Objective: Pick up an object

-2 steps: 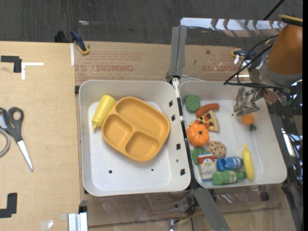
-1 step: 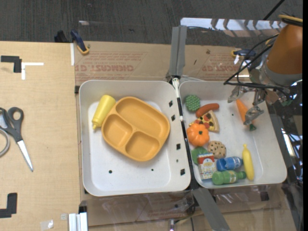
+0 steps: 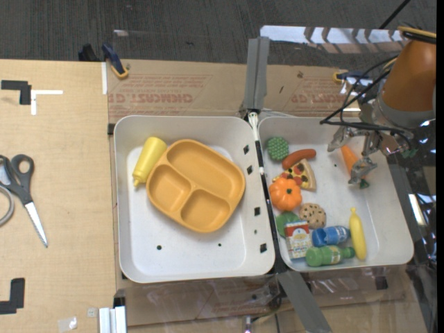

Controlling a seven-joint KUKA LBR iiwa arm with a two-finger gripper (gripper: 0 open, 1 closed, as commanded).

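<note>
The gripper hangs over the right bin's far corner with its fingers spread astride an orange carrot-like piece — long axis running toward the bin's near edge — not visibly pinched, well apart from the pumpkin.

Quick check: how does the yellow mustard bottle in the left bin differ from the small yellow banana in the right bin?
The yellow plastic mustard bottle is bigger and thicker than the small yellow toy banana. The bottle lies tilted against the orange divided plate; the banana lies nearly straight along the right bin's far side. Both are yellow.
</note>
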